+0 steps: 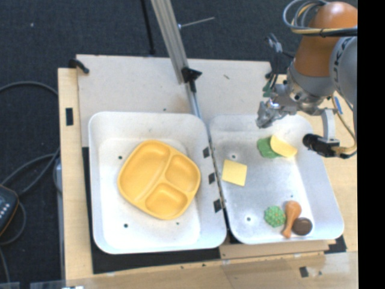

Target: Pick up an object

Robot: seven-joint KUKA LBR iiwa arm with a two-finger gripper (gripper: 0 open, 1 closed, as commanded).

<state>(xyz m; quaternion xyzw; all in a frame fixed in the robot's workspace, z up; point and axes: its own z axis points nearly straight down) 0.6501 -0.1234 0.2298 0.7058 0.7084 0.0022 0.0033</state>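
Jaws hard to make out, gripper [267, 114] above right bin [313, 179]

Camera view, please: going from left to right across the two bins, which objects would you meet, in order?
Yellow divided plate → pale yellow square → green piece → green bumpy ball → yellow wedge → brown-tipped wooden piece. The claw hovers above the right bin's far edge.
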